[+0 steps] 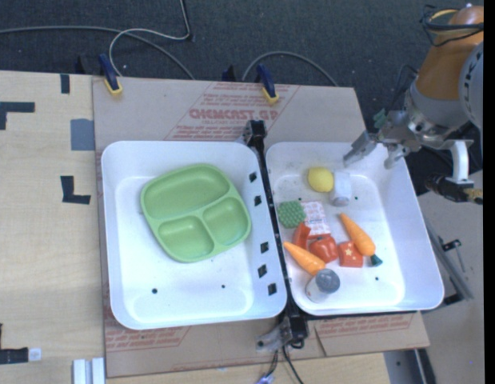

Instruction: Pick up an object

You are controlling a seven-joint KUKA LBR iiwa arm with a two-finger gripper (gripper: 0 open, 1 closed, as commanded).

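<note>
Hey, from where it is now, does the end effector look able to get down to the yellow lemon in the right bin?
Probably yes. The end effector hovers over the right bin's upper right rim, and the yellow lemon lies just to its left with nothing on top; only a small white piece sits beside it.

Gripper (375, 152) hanging over upper right corner of right bin (407, 214), fingers spread, nothing between them. Yellow lemon (320, 179) lying just beside small white block (343, 185). Two carrots (358, 235) flanking red pieces (325, 246) and green scrubber (291, 213). Grey round object (326, 280) sitting at front. Green divided plate (196, 211) occupying left bin (127, 214).
</note>
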